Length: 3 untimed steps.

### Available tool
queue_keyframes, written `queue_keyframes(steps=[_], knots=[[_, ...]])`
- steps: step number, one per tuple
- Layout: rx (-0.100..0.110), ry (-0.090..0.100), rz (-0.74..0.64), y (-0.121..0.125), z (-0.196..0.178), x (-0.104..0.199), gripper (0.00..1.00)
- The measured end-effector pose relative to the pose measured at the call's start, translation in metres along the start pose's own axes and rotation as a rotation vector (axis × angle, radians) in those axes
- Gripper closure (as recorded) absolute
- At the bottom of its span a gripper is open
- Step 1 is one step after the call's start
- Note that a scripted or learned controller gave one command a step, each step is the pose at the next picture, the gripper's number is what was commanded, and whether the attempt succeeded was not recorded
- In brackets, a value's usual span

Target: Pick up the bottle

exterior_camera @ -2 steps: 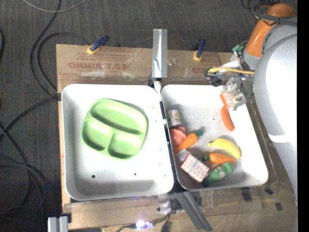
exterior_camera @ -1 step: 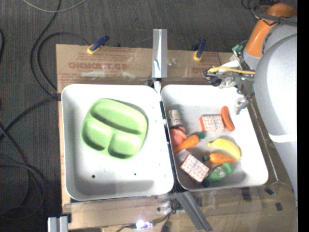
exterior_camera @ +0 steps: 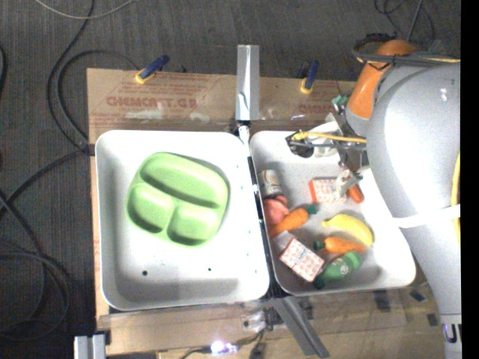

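Note:
The bottle is green with a dark cap end and lies on its side near the front edge of the right bin. It rests between a red-and-white box and an orange carrot. My gripper hangs over the back part of the right bin, just above a red-and-white carton. It is well behind the bottle and apart from it, and I see nothing held in it. The grey arm covers the bin's right side.
The right bin also holds a banana, a second carrot, a peach-coloured fruit, a small jar and a small red item. A green divided plate lies in the left bin.

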<state>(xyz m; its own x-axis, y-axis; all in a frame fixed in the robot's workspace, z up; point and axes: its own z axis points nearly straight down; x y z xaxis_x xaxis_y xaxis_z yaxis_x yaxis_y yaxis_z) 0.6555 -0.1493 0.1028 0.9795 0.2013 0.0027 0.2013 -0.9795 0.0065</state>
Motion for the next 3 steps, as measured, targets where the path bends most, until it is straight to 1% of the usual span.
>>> queue_keyframes(steps=[1, 2, 3], knots=[[-0.009, 0.018, -0.001, -0.049, 0.003, -0.001, 0.0], [0.012, -0.021, -0.011, -0.044, 0.007, 0.014, 0.0], [-0.002, 0.001, -0.13, -0.048, 0.005, 0.006, 0.0]])
